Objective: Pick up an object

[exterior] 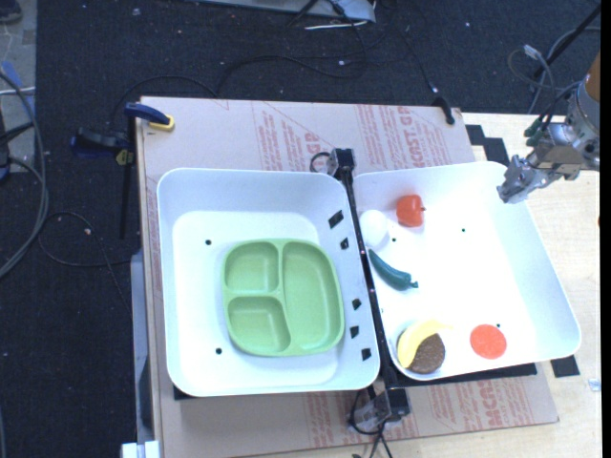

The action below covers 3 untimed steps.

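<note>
The gripper [513, 187] hangs at the far right rim of the right bin [535, 256], over its upper right corner, and nothing sits between its fingers; whether they are spread or closed cannot be told from this angle.

Several small things lie in the right bin, all well apart from the gripper. A red-orange rounded piece [410, 210] sits near the upper left of the bin floor. Just below and to its left is a small white object [373, 227], hard to make out against the white bin. Beside that, a teal curved piece [391, 271] lies at a slant, tapering toward its lower right end. Near the front edge rests a yellow disc [417, 343] with a brown round piece [430, 353] overlapping its lower right. To the right of those lies a flat orange-red disc [488, 341].

The left bin [191, 256] holds a pale green divided tray [283, 296] with three compartments, lying flat near the middle. Both bins stand side by side on the surface [248, 132].
</note>
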Available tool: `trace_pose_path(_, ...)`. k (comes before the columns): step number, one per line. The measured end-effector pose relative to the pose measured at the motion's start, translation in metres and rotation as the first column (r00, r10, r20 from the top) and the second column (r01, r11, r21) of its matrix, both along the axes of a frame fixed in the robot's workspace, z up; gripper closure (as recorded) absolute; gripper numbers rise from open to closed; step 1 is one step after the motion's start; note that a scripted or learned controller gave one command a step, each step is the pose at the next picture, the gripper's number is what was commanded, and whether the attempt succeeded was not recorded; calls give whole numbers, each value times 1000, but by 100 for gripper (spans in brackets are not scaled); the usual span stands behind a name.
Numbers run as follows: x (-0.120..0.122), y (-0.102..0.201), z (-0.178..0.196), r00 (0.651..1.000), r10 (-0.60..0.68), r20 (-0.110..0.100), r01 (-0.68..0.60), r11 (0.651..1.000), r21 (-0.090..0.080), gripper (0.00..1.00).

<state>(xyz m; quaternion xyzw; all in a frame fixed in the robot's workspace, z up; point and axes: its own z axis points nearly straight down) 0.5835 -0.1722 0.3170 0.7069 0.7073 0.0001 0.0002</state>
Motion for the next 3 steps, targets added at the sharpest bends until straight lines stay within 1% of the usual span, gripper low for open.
trace_pose_path(1, 0, 0, 0, 1000, 0, -1, 0, 1000, 0, 0)
trace_pose_path(2, 0, 0, 10, 1000, 0, 0, 0, 1000, 0, 100)
trace_pose_path(3, -6, -19, 229, 1000, -1, 6, 1, 1000, -2, 100)
